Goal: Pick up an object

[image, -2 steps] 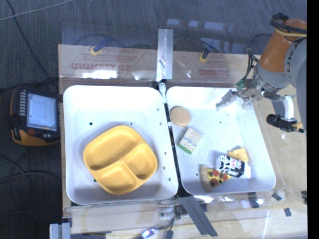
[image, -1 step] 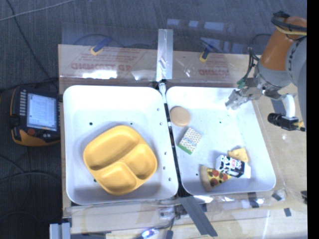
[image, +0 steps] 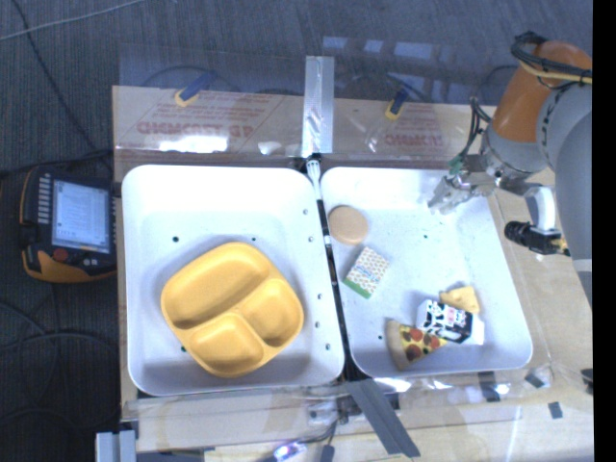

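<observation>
The gripper (image: 450,192) hangs over the right bin's (image: 500,258) far corner, small and blurred; its state cannot be told; dark carpet and cables surround the bench; the left bin (image: 144,258) holds a yellow divided tray (image: 231,306); the right bin holds a tan disc (image: 347,224), a small patterned box (image: 367,270), a black-and-white packet (image: 447,321) and a pizza slice toy (image: 408,343).

Arm (image: 553,114) cut off by right edge; upper links out of frame. Gripper (image: 449,193) small and blurred over far right bin (image: 500,258); finger state unreadable. Print on small box (image: 367,271) and black-and-white item (image: 446,322) too small to read. Pendant (image: 65,222) screen text illegible.
</observation>
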Action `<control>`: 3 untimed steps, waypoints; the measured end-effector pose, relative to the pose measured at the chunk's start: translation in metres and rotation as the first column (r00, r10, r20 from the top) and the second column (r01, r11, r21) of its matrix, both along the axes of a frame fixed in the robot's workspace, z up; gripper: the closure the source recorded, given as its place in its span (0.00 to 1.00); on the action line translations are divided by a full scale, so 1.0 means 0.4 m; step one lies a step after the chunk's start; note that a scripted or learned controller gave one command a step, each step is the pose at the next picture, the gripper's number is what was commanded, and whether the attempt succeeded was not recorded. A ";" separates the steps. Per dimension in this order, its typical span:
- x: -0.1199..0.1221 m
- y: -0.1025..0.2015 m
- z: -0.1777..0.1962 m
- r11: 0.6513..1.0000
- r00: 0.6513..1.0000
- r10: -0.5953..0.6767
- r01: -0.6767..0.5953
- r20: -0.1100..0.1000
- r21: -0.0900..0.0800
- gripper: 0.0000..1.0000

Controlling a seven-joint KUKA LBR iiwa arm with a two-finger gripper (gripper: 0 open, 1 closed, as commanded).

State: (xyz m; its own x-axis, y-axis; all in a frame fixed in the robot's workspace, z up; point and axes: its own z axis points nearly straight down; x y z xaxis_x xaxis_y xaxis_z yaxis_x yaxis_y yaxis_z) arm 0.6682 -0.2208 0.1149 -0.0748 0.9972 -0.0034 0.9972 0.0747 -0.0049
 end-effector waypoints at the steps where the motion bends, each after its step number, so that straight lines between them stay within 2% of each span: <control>1: -0.057 0.106 -0.061 0.909 0.909 -0.417 0.417 0.017 0.002 1.00; 2: -0.144 0.196 -0.059 0.707 0.706 -0.708 0.708 0.017 0.011 1.00; 3: -0.163 0.267 -0.059 0.510 0.510 -0.860 0.860 0.019 0.014 1.00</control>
State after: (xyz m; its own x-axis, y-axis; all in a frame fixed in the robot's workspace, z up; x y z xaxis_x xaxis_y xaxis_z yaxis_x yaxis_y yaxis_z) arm 0.6029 -0.1141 0.0913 0.8197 0.5727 0.0088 0.5725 -0.8198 0.0155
